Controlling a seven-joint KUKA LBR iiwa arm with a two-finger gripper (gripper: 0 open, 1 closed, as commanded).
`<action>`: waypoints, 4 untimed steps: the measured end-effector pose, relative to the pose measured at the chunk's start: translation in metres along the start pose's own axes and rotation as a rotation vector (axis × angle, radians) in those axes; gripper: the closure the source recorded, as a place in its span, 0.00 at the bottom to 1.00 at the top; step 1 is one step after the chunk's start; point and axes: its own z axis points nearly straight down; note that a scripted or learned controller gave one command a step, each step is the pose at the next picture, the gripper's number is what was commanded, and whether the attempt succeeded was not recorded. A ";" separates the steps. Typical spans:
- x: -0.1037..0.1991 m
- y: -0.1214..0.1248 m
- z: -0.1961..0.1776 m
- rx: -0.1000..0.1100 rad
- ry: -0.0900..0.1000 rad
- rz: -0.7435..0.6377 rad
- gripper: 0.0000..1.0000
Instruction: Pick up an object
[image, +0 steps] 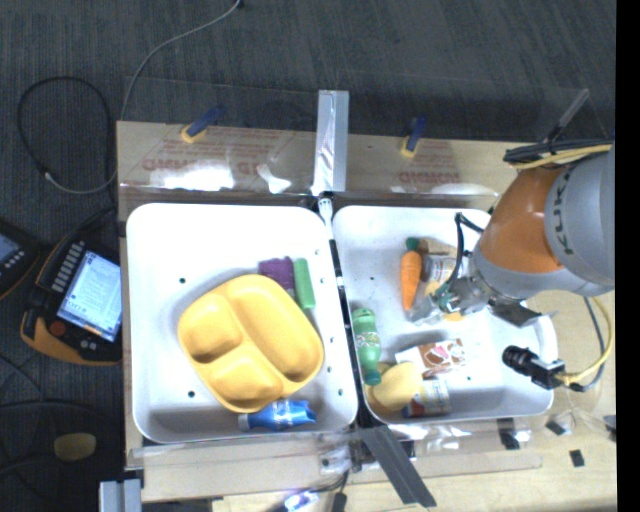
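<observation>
My gripper (445, 298) reaches down into the right bin (520, 400), just right of an orange carrot (410, 277) that lies lengthwise near the bin's middle. A small brown-labelled can (434, 265) lies close behind the gripper, beside the carrot's top. The wrist and the orange band cover whatever sits directly under the gripper. In front of it lies a white packet with red print (441, 356). A yellow lemon-like fruit (396, 386) and a small jar (432, 398) rest at the front wall. A green bottle (366, 342) lies along the bin's left wall.
The left bin (160, 250) holds a yellow divided plate (250, 340), a purple item (277, 269), a green stick (304, 283) and a blue can (280, 415) at the front. A tablet (92, 295) lies off the bench to the left.
</observation>
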 end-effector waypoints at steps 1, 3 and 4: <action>0.018 0.111 0.003 0.009 0.001 -0.052 1.00; 0.048 0.132 -0.089 0.016 0.008 -0.226 1.00; 0.060 0.089 -0.132 0.012 0.012 -0.776 1.00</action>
